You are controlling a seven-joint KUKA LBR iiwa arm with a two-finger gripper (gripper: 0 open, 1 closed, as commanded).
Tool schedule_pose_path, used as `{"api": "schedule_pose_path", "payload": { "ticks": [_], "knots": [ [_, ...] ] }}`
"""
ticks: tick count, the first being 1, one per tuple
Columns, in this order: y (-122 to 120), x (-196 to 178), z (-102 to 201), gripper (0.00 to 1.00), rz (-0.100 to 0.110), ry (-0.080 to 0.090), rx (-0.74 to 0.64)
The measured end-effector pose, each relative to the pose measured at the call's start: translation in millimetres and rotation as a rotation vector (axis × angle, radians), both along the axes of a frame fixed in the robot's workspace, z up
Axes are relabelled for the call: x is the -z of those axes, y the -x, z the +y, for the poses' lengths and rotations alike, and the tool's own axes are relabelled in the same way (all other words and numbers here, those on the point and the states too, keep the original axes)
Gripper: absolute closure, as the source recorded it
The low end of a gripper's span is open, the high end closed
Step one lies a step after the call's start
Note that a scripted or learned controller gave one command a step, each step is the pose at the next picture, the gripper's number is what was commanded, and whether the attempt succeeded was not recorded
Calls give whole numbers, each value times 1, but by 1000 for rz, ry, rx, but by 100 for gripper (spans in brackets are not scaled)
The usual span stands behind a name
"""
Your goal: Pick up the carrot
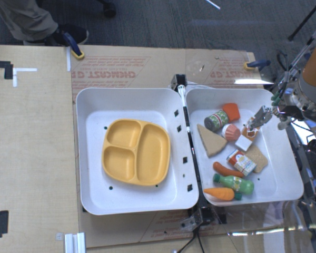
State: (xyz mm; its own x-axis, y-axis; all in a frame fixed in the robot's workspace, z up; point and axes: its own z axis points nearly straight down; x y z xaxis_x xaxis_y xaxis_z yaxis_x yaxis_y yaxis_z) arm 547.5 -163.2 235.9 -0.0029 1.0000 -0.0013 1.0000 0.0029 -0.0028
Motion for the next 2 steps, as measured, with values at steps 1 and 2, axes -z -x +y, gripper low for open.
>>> {"api": "schedule_pose_path", "payload": {
  "ticks": [1,2],
  "knots": [
    [34,127,15,0,0,-2,-171],
    [69,144,35,0,-2,-1,-185]
  ]
}}
